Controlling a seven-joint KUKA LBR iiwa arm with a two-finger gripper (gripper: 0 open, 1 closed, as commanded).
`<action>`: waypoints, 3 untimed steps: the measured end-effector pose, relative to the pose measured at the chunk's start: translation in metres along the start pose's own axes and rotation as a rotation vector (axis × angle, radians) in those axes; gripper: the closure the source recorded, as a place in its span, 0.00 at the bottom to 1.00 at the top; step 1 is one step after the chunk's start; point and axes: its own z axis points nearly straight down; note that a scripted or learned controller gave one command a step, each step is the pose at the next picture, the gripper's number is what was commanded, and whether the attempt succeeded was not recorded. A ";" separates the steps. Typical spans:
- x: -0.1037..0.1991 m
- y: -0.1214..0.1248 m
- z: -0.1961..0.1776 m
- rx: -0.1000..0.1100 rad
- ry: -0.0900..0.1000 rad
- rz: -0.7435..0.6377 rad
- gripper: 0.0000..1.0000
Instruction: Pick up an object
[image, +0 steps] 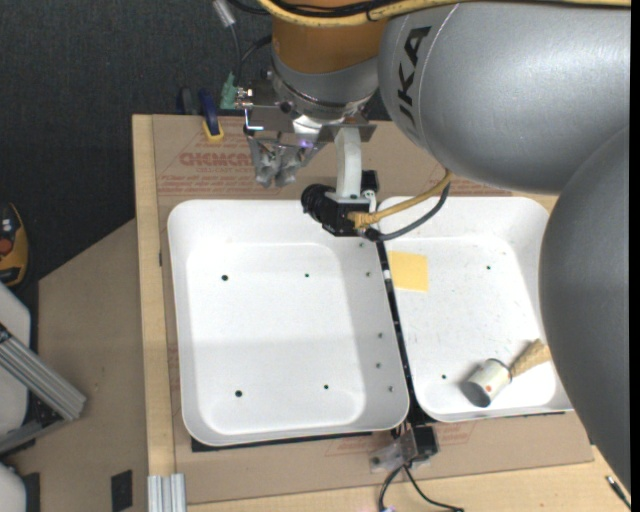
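A flat yellow square (409, 271) lies in the right bin (520, 240), near its back left corner. A small brush with a white cylindrical head (487, 381) and a pale wooden handle (531, 356) rests at that bin's front right. My gripper (279, 166) hangs high over the back edge of the left bin (200, 300), above the cardboard. It is open, with nothing between its fingers, and stands well apart from both objects.
The grey arm and its orange band cover the top right of the view and part of the right bin. A black unit with a cable (338, 211) hangs over the divide between the bins. Brown cardboard (155, 300) surrounds the bins.
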 end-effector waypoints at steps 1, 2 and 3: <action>0.000 -0.006 -0.012 0.000 0.000 0.000 1.00; 0.000 -0.021 -0.037 0.000 0.001 -0.001 1.00; 0.000 -0.058 -0.023 0.009 -0.003 -0.001 1.00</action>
